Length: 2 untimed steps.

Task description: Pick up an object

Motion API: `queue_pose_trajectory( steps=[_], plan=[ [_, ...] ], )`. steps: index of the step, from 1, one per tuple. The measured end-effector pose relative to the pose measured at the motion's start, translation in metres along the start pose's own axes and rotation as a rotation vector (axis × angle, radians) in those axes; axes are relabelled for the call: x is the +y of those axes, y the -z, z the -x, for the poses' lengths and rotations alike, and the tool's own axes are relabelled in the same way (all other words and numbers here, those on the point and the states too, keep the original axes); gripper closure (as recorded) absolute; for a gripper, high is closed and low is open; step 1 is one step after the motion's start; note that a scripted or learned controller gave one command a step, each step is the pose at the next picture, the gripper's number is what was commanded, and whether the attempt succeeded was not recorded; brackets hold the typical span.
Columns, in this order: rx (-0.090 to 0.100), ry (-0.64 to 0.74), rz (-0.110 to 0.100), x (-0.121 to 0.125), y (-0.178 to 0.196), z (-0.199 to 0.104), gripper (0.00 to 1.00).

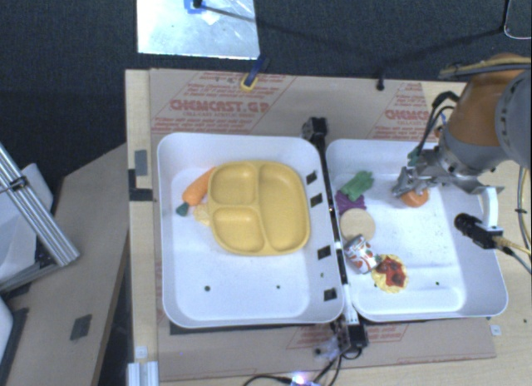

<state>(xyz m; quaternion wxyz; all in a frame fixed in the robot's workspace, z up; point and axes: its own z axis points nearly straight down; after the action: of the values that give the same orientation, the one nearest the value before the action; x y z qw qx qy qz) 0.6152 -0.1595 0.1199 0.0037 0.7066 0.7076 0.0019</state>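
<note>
Where the arm [490,114] reaches in at the right of the frame, you see its gripper [410,183] low in the right bin [478,293] — directly over an orange toy [415,197] near the bin's upper middle. Whether the gripper is open or closed cannot be told. Left of it lie a green piece [357,184], a purple piece [350,202] and a round cracker [357,225]. You see the yellow divided plate [253,207] and a carrot [197,186] in the left bin [241,297].

I see two white bins [249,314] of smooth, slightly shiny plastic. The yellow plate [253,207] looks like smooth matt plastic. The counter [224,101] looks like brown printed cardboard. My claw [407,183] looks like dull grey metal.
</note>
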Motion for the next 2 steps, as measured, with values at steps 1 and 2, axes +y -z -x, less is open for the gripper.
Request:
queue_pose_trajectory(
  steps=[1,2],
  plan=[
    [0.001,-0.001,0.0,-0.001,0.06,0.009,1.0],
    [0.001,0.003,0.0,0.002,0.108,0.009,1.0]
  ],
)
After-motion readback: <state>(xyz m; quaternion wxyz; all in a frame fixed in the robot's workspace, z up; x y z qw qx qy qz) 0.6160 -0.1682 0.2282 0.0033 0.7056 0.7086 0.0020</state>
